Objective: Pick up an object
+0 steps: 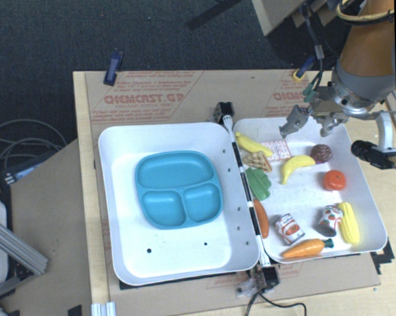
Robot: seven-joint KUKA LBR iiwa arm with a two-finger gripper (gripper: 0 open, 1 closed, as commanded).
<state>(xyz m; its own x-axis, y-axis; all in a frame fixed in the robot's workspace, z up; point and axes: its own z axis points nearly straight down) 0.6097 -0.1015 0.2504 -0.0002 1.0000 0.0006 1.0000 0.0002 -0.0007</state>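
Your pincer (311, 120) hangs open and empty over the far edge of the right bin (371, 209). Nearest it in that bin lie a yellow banana (295, 165), curved and smooth, and a dark round fruit (322, 152). Further toward the near edge you see a red tomato (334, 179), a corn cob (349, 223) and an orange carrot (305, 249). The left bin (123, 241) holds a blue divided tray (178, 188).

the arm (366, 48) has a rounded orange-brown band above a grey, ring-shaped wrist. black cables loop around its upper part, with a yellowish hose curling at the top. the pincer (311, 123) is grey metal with two stubby, angular fingers.
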